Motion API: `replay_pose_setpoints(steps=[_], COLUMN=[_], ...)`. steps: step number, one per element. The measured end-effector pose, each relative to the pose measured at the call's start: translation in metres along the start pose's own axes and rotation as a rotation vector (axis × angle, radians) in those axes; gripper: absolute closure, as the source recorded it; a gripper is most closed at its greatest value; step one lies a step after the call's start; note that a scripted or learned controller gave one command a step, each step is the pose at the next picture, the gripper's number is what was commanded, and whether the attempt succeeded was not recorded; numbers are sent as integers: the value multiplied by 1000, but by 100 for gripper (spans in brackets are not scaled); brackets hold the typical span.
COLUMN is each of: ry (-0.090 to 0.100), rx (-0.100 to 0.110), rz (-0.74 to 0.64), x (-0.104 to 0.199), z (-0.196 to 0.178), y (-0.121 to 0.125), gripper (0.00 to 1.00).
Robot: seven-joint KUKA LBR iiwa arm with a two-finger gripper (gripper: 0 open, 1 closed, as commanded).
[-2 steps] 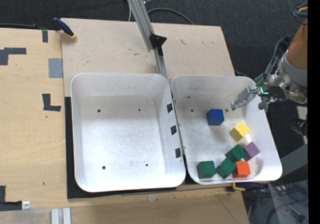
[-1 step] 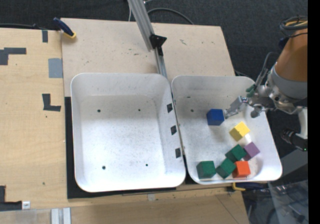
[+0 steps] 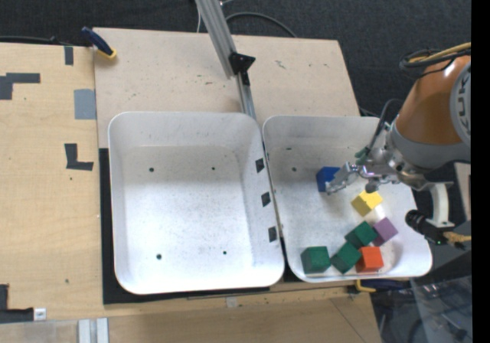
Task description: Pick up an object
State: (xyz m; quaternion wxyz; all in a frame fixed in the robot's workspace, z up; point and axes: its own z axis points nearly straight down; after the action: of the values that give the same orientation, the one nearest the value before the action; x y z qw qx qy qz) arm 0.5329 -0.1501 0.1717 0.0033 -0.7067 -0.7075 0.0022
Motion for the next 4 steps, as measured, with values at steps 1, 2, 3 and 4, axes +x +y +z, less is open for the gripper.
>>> replay_pose_setpoints(steps=[1,2,3,4], ry=[-1,-1,-3,-2], rx=[-2,-5,-11,-10], rz=[1,0,1,0], x=[-6,-5,-15,-15], z=[46,34,-15,-41], y=[2,3,3,3], gripper=[0,100,100,100])
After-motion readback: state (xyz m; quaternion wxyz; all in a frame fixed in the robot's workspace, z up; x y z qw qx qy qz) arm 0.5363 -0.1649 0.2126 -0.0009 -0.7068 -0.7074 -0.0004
